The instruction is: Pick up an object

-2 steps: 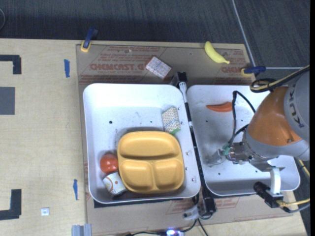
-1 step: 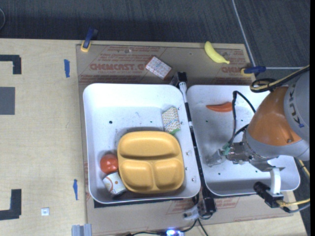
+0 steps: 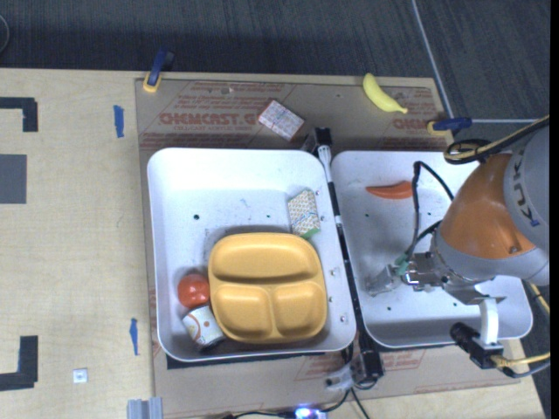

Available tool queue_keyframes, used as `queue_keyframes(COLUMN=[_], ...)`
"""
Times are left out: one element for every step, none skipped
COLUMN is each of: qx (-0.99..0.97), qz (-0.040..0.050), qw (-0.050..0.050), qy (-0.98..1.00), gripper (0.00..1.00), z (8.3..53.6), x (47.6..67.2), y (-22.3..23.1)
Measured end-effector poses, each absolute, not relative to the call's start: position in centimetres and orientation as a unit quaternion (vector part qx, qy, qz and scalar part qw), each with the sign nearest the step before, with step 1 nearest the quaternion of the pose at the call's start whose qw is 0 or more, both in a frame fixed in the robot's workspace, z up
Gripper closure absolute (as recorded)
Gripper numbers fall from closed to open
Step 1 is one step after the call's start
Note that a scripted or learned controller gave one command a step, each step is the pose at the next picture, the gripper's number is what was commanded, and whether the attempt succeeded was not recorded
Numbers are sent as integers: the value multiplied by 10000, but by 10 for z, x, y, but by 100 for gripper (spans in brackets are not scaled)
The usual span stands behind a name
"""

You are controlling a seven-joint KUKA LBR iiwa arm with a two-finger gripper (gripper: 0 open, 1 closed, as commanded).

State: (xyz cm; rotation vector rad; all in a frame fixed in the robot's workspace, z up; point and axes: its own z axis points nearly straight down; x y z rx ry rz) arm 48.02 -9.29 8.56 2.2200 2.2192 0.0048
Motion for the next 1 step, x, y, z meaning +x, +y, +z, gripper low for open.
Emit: queue_keyframes(qx=[7073], qz=[16], qw=[14], qy=[7069], gripper=[0], z=[86], x=[480], y=[-93])
